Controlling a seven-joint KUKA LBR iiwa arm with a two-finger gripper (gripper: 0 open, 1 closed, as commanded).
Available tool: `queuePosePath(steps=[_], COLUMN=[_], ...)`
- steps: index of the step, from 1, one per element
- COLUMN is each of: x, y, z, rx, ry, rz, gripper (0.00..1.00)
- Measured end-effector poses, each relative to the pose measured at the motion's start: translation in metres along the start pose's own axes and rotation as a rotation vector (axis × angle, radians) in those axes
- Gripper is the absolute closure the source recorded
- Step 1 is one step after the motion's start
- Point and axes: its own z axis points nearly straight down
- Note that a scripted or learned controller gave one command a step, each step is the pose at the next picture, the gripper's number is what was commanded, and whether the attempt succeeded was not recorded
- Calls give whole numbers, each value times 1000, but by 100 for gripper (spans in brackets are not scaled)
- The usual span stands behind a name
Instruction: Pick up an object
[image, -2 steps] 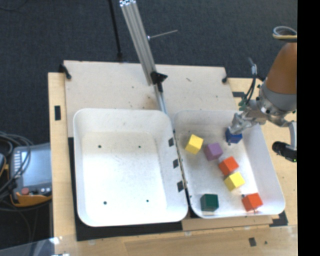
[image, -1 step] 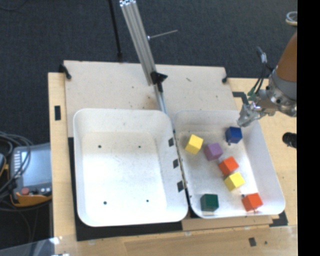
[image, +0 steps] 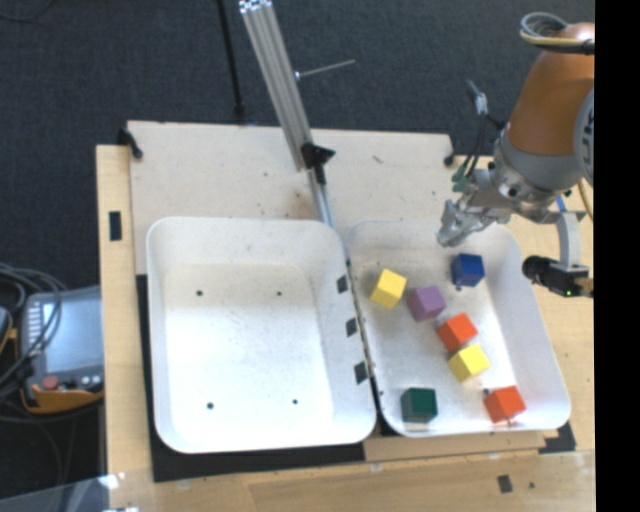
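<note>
In the camera view, you can see the gripper (image: 452, 228) hanging over the far end of the right bin (image: 545, 335), close above and to the left of the blue cube (image: 467, 268), a likely first pick since it lies nearest; whether the jaws are apart or together you cannot tell, and nothing shows between them. The other candidates crowd that bin: a yellow cube (image: 389, 288), purple cube (image: 428, 301), orange cube (image: 458, 330), second yellow cube (image: 468, 362), green cube (image: 419, 404) and red-orange cube (image: 504, 403). The purple one near the blue cube could hamper you, while the left bin (image: 170, 330) sits just beside on the table (image: 200, 160).
</note>
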Motion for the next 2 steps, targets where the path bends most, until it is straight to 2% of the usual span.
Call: queuePosePath(steps=[2], x=[110], y=[15], z=[32], rx=[4], ry=[1], rz=[0], gripper=[100])
